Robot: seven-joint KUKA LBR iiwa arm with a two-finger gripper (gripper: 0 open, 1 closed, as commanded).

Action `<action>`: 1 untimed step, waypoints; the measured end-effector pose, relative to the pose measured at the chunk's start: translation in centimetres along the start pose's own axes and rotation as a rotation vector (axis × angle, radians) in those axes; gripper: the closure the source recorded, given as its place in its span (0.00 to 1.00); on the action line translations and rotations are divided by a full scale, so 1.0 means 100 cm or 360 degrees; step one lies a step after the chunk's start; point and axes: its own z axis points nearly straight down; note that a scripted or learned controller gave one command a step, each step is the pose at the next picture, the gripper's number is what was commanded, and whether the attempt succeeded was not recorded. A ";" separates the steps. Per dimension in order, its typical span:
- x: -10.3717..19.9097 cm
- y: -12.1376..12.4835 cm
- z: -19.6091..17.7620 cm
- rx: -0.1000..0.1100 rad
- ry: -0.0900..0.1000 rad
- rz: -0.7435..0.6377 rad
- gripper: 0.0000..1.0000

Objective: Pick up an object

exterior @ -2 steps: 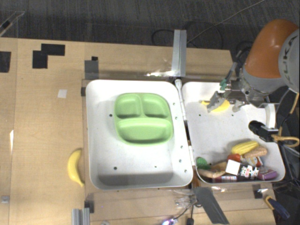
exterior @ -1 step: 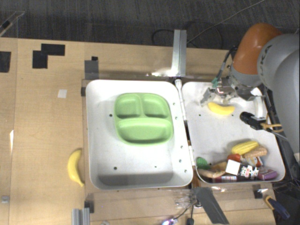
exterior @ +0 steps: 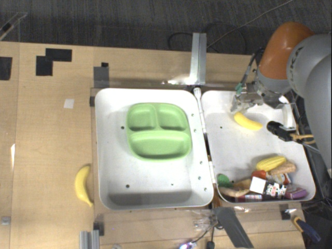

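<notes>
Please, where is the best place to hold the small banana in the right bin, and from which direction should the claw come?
Grip the small banana at its thick middle, coming straight down from above. It lies flat on the right bin floor with bare space around it, so the claw probably fits best closing across its narrow width.

Bench – pale wood-grain, matt. Both bins smooth white plastic w/ slight sheen. Green tray – matt plastic. Post betw. bins: brushed metal. Floor looks like dark, rough carpet.
</notes>
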 end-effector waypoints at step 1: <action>0.062 0.006 -0.076 0.0003 0.0002 0.0202 1.00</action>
